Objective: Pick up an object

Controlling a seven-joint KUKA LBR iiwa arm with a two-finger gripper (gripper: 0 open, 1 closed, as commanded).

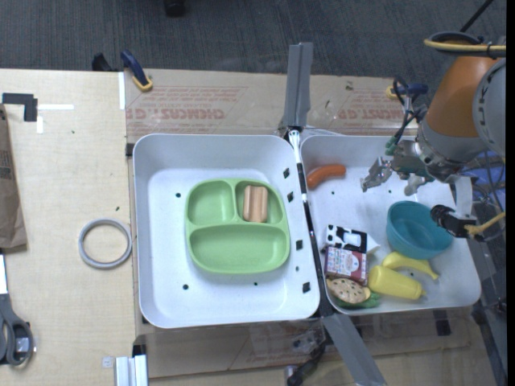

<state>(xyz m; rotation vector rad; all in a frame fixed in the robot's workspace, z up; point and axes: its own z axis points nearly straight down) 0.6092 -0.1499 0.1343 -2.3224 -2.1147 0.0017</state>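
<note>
Two bins, nothing lifted yet: the pick is not made.

Going left to right: a pale tape ring (105, 243) lies flat on the wooden bench (64, 159), well apart from the bins. The left bin (153, 215) is smooth white plastic with rounded corners; in it sits a matte green divided tray (233, 252) with a tan sausage-like piece (255, 203) in its far right compartment. In the right bin (354, 155), an orange toy hot dog (326, 174) lies near the far left corner; nearer me sit a small printed carton (346, 253), a cookie-like disc (348, 290), a glossy yellow banana (406, 273) and a round blue bowl (417, 228). The gripper (394, 175) hovers over the far part of this bin, fingers spread apart with nothing between them, near the hot dog and just beyond the bowl. Choosing, closing and lifting all remain, I'd judge.
</note>
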